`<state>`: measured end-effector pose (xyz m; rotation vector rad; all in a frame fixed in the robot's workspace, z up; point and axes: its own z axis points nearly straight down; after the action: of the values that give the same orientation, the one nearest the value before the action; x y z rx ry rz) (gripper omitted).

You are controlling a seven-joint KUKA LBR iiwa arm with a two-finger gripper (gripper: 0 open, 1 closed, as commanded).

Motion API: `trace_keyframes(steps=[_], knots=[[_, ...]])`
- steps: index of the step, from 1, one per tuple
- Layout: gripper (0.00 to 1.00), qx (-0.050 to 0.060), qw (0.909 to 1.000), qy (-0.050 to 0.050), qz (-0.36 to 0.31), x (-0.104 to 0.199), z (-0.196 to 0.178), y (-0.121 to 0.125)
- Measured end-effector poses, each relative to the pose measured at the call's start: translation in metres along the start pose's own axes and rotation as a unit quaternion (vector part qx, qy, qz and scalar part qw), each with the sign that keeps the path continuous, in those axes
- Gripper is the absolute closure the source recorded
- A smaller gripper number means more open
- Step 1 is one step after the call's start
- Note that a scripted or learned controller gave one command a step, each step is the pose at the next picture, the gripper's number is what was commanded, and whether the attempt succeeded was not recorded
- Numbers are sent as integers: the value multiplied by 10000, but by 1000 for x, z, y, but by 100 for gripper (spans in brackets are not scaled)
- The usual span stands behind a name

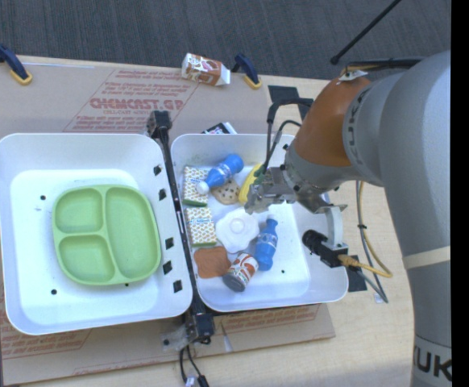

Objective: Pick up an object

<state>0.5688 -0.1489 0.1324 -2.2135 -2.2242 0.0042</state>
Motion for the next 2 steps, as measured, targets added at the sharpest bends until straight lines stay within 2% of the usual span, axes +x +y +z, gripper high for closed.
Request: trace_keyframes(steps=[1, 2], knots=[[100, -16, 10000, 0, 15, 8, -57, -27], [0, -13, 10000, 0, 12, 8, -57, -28]])
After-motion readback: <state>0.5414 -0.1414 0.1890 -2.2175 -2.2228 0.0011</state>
